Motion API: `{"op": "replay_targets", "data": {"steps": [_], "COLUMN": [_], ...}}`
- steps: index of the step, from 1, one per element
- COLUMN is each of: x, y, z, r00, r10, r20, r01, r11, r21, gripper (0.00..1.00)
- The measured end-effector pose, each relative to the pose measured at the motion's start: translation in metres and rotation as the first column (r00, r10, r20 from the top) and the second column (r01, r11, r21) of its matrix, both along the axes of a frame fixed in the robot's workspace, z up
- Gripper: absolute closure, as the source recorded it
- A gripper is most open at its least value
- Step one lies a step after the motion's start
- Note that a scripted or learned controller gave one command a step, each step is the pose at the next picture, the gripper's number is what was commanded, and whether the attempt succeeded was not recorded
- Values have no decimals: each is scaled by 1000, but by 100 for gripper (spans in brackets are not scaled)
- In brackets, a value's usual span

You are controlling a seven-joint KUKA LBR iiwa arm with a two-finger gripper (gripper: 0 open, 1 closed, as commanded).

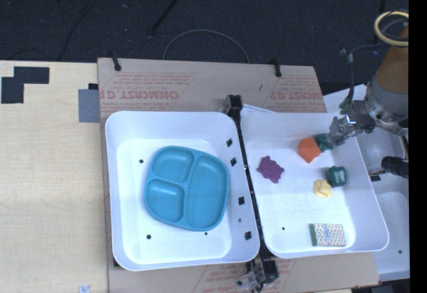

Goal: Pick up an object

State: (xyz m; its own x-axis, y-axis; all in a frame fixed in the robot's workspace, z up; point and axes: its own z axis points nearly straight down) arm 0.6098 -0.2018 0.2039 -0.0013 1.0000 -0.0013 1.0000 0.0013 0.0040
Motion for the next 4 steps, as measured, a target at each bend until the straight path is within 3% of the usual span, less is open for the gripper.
{"op": "replay_targets", "data": {"steps": [1,4], "x": [8,12], "y": [2,157], "z": [61,40], "r00": [1000,1000], "r10": [1,2], "r20": [1,-8], "r01": [-1,-2], "r11": [1000,1000], "r21": [0,3], "gripper": [100,100]}}
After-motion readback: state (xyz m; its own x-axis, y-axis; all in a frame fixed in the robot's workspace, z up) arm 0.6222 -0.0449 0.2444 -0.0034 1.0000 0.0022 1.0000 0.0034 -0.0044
